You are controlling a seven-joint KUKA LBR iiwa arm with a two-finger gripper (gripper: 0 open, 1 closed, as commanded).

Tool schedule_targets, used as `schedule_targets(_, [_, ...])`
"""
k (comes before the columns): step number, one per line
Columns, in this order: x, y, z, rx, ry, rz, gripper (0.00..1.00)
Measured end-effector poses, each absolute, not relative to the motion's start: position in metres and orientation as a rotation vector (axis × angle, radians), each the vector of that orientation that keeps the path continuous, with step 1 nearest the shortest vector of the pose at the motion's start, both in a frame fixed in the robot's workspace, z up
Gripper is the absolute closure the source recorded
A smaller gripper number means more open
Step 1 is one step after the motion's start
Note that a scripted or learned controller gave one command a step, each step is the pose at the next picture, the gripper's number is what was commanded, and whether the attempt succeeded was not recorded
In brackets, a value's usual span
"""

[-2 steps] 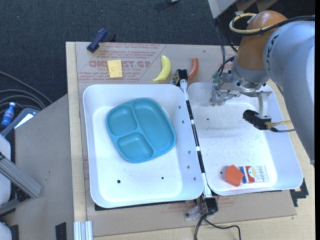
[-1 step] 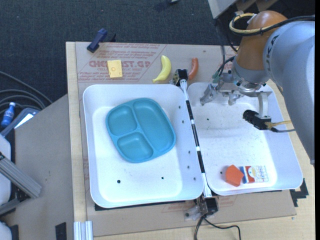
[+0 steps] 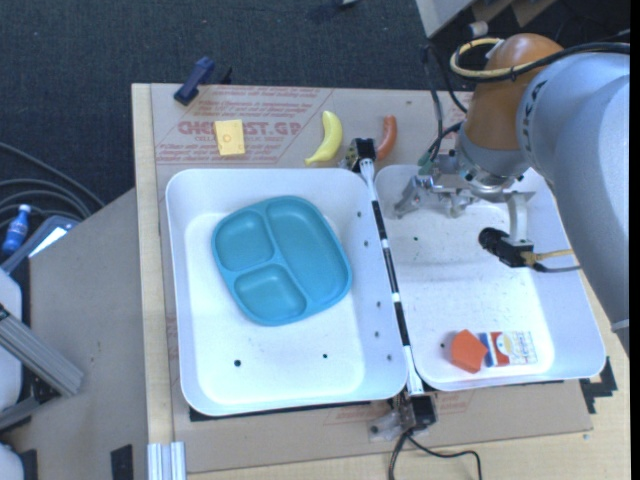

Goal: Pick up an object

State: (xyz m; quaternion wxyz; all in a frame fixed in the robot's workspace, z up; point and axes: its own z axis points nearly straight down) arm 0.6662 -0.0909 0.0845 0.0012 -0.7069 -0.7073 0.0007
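- Gripper (image 3: 432, 194) sits low over the far end of the right bin (image 3: 560, 298), near its back-left corner. I can't tell how it's set from this angle, the metal parts blur together.
- Nothing visible in its grasp from what I see.
- Arm (image 3: 560, 118) comes in from the right, grey body with the orange band (image 3: 505, 98) just above the wrist; a yellow cable loop (image 3: 475, 56) sits behind the band.
- Black cable fitting (image 3: 503, 245) hangs off the arm over the right bin, just right of the gripper.
- Pickable stuff in the right bin: orange block (image 3: 466, 350) at the near end, touching a small flat white packet (image 3: 513, 348) with orange and blue print. Print too small for me to read. Both well apart from the gripper.
- Left bin (image 3: 200, 358) holds a blue divided plate (image 3: 281, 258), three compartments, lying flat around the middle.
- Beyond the bins on the table (image 3: 160, 268): red stencilled lettering (image 3: 240, 126), partly covered. I read "CHO" and "ST. G.P", rest illegible.
- Yellow square tag (image 3: 229, 138) lies on that lettering.
- Toy banana (image 3: 326, 137) and an orange-red sausage-shaped piece (image 3: 386, 137) lie past the bins' far edge, near the divider.
- Dark blue clip (image 3: 193, 80) at the table's far-left edge.
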Motion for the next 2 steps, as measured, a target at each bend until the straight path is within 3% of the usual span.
schedule_targets(1, [0.6669, -0.0908, 0.0953, -2.22, -2.222, 0.0, 1.0])
schedule_targets(2, [0.6668, -0.0908, 0.0951, -2.22, -2.222, 0.001, 0.0])
